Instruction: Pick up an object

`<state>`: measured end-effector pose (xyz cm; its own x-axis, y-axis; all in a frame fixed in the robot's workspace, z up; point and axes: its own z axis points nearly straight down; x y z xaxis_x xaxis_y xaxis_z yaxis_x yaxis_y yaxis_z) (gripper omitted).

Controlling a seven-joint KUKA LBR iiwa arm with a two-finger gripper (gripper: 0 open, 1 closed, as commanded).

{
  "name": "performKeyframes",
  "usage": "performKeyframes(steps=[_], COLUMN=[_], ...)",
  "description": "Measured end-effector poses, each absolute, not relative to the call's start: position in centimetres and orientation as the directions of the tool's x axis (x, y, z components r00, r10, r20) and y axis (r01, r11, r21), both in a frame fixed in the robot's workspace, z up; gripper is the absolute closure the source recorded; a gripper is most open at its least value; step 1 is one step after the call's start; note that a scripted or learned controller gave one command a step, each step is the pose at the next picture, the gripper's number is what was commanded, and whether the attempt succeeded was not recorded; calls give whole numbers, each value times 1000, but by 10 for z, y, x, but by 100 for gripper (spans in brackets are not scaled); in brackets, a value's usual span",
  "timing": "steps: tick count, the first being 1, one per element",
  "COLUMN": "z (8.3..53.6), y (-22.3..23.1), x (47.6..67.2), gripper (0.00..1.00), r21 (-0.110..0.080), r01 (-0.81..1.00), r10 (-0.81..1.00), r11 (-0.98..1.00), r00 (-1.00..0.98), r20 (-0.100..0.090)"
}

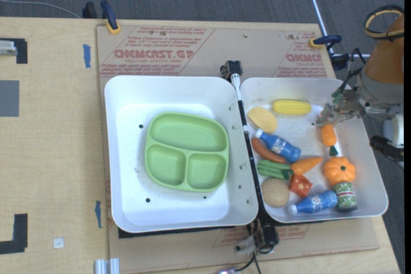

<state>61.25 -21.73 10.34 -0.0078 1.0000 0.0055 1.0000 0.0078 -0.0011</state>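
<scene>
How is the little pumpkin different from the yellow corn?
The pumpkin is orange and round with a green stem; the corn is yellow and long. The pumpkin sits near the right bin's front, crowded against other toys, while the corn lies on its side near the back with more room. Both are toy foods in the same white bin.

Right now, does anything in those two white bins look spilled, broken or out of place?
Nothing stands out. The green three-compartment plastic plate lies flat in the left white bin. The right white bin holds a loose jumble of toy food, including a yellow corn cob and an orange pumpkin, all inside its rim.
</scene>
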Motion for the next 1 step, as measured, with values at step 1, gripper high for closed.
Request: performKeyframes(steps=[1], z=[207], y=[-124], x=[579], gripper=[100], r21=[-2], r01=[1000], r10=[1000], r11=[3], r00=[-3], r20=[1])
